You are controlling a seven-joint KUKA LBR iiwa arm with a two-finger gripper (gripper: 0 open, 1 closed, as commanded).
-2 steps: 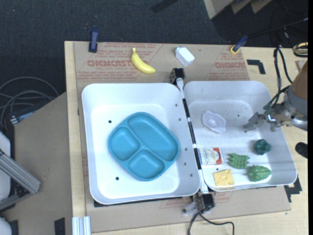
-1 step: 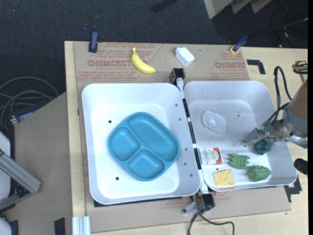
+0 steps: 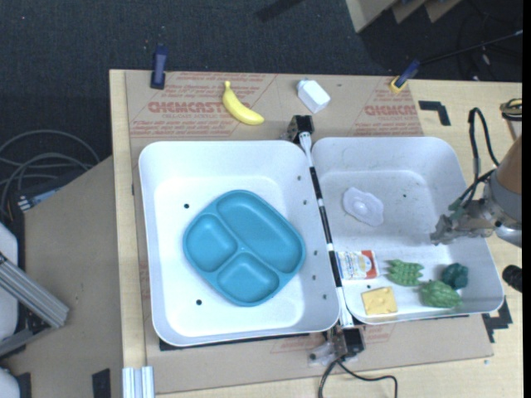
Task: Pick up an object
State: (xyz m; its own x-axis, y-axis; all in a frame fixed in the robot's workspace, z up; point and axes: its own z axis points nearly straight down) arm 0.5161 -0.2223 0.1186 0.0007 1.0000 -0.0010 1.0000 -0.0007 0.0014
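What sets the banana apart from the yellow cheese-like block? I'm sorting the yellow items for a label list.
The banana is long and curved; the yellow block is squat and roughly square. The banana lies on the cardboard bench behind the bins; the block sits inside the right bin, near its front edge. The banana lies alone, while the block has a small red-and-white packet close by. Both are yellow.

Green toys (image 3: 421,283) lie in right bin (image 3: 390,152).
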